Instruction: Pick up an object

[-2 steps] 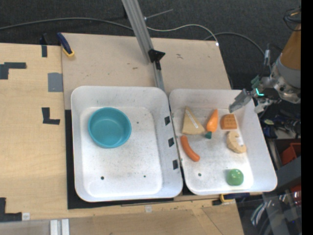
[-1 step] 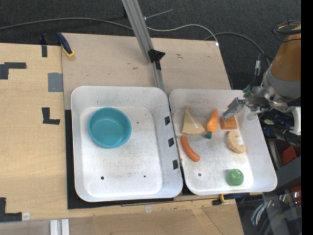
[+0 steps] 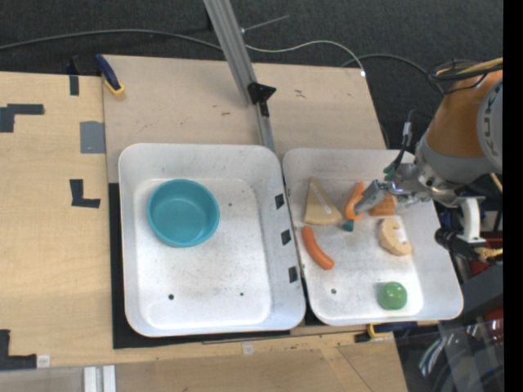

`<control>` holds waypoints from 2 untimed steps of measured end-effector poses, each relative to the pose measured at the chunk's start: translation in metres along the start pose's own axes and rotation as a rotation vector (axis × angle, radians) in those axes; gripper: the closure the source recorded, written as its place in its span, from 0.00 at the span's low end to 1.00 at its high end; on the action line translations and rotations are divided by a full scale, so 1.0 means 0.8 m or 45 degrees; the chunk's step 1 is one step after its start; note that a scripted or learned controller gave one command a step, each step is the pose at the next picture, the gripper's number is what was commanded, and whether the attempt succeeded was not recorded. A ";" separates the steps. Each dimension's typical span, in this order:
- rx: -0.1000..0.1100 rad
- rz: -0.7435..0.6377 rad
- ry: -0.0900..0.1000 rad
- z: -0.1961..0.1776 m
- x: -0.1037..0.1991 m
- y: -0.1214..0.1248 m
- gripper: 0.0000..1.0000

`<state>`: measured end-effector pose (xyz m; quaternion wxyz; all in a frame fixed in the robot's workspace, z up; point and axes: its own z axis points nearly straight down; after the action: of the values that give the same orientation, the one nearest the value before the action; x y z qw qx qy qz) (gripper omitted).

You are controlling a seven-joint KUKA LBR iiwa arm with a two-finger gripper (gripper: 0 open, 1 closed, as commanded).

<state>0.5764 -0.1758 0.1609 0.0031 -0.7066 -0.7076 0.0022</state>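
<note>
— Orange is what I'd go for: the carrot-shaped piece [image 3: 355, 200] in the right bin [image 3: 433, 300], lying just at the tip of the gripper [image 3: 373, 196], on the side away from the arm.

— Is it held?

— I can't tell. The gripper sits low, right against it, but whether anything is clamped isn't clear from above.

— How would it handle?

— My guess is a light plastic toy: stiff, smooth, a bit slippery, and narrow. Best pinched across its middle, jaws square to its length, so it doesn't squirt out endways.

— What's crowding it?

— A tan wedge [image 3: 320, 204] just beyond it from the gripper, and an orange block [image 3: 382, 207] tucked under the gripper's near side. A pale bread-like piece [image 3: 395, 237] lies close by toward the table's front edge, a sausage [image 3: 317, 247] farther out past the wedge, and a green ball [image 3: 392, 295] well off toward the front.

— And the other bin?

— A teal bowl [image 3: 183, 211], far beyond the gripper's reach line, in the left bin [image 3: 131, 243].
</note>
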 end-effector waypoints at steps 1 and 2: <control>-0.001 0.000 -0.001 0.055 0.002 -0.004 0.00; -0.006 -0.002 -0.001 0.039 0.002 -0.002 1.00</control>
<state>0.5742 -0.1740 0.1294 0.0011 -0.7060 -0.7082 0.0008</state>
